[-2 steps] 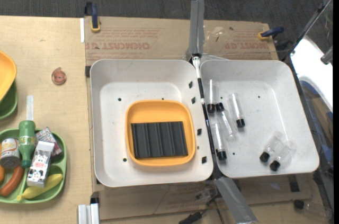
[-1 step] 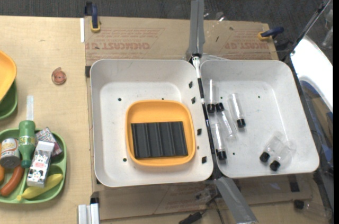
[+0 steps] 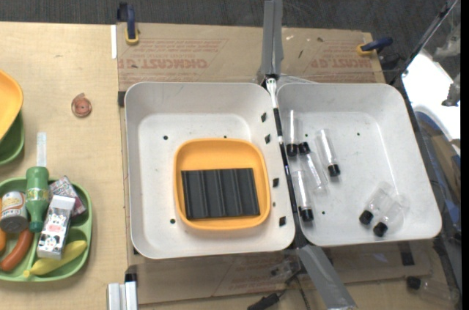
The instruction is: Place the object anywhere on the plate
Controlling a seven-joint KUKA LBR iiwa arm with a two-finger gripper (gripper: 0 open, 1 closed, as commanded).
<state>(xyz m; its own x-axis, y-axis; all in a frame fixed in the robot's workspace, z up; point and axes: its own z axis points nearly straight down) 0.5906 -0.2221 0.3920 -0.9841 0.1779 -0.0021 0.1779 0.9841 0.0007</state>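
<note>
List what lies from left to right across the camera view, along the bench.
Green plate of toy food → left white bin holding the orange plate with a dark ridged block → right white bin holding clear tubes with black caps.

An orange dish (image 3: 9, 105) at nine o'clock is cut off by the left edge, as is the green bowl (image 3: 10, 147) beneath it. A green tray (image 3: 79, 246) at seven o'clock is partly cropped. The labels of its packets (image 3: 53, 226) are too small to be read.
</note>
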